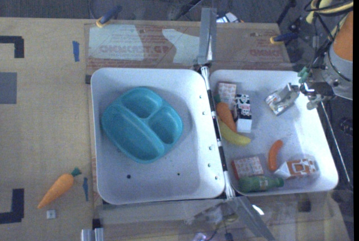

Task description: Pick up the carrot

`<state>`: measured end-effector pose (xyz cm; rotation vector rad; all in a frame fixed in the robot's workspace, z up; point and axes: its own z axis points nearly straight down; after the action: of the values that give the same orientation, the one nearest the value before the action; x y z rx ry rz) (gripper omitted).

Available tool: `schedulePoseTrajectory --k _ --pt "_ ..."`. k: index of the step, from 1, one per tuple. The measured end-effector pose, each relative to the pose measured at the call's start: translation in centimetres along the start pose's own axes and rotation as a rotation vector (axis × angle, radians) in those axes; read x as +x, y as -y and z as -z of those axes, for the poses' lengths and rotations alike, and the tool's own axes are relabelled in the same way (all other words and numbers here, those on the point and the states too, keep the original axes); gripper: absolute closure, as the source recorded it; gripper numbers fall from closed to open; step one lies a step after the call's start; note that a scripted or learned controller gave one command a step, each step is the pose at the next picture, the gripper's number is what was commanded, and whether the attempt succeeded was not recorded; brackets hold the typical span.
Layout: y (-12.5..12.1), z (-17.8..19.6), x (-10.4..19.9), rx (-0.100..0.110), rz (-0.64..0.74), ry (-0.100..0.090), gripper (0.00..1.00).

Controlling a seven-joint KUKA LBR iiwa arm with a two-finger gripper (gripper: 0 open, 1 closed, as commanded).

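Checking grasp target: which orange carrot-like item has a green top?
The carrot lying on the bench outside the bins, lower left. It alone shows green leaves; the two orange pieces in the right bin are plain.

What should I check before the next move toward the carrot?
1. Carrot found: ok, on the bench, outside the left bin.
2. Gripper near it: not ok, over the right bin.
3. Path: not ok, crosses both bins and the blue plate.
4. Lookalikes: not ok, orange pieces lie in the right bin.
5. Gripper unloaded: cannot tell.
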<state>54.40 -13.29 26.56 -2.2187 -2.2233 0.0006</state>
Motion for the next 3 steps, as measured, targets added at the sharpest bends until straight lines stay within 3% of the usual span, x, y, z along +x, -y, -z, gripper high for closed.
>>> schedulePoseTrajectory --k 1,2,3 --pt "-0.1 1.0 -0.1 -0.003 -0.002 0.0 1.0" --pt "1.9 2.4 6.8 0.002 -0.403 0.0 1.0" --pt "-2.5 4.3 15.3 0.0 -0.528 0.0 1.0"
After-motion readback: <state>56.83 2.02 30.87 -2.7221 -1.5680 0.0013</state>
